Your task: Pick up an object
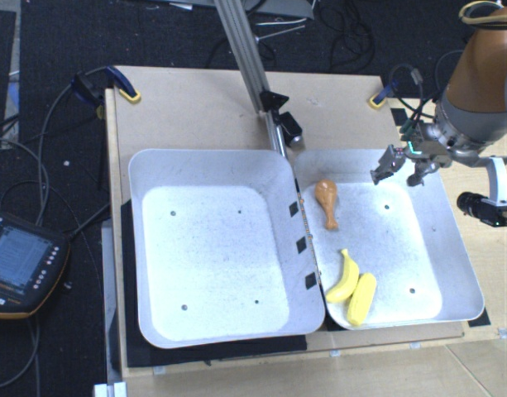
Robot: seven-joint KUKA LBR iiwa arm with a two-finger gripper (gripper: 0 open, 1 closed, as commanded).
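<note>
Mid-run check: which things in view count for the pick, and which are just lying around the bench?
For the pick:
- chicken drumstick toy, right bin
- banana, right bin
- yellow oblong piece, touching the banana
- gripper, open, above the right bin's far edge, holding nothing

Just lying about:
- left bin
- teach pendant on the floor
- clamps at the bench's far corners
- floor cables

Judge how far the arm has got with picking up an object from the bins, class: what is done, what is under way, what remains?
Done: nothing lifted yet. The chicken drumstick, the banana and the yellow piece beside it all lie in the right bin. In hand: the gripper hangs open over that bin's far edge, with nothing between its fingers. Left: descend onto one item, close and lift.
</note>
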